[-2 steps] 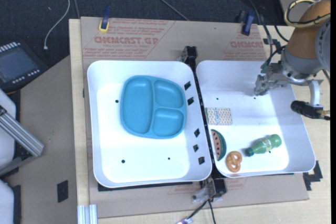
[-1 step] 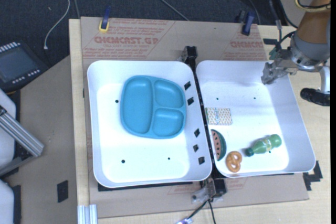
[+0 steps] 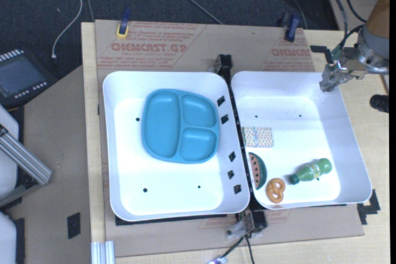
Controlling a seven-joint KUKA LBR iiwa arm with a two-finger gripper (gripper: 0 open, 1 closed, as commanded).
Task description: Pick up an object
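The right bin (image 3: 334, 127) holds a green bottle (image 3: 311, 170) lying on its side near the front, an orange pretzel-shaped toy (image 3: 275, 190) beside it, a watermelon slice (image 3: 257, 170) against the left wall, and a small patterned square pad (image 3: 258, 136) in the middle. My gripper (image 3: 329, 81) hangs over the far right corner of this bin, well apart from all the objects. Nothing shows between its fingers.
The left bin (image 3: 124, 182) carries a blue divided plate (image 3: 180, 125). Black clips run along the divider (image 3: 228, 127) between the bins. Cardboard board lies under both bins, with blue clamps (image 3: 124, 22) at its far edge. Cables trail on the floor behind.
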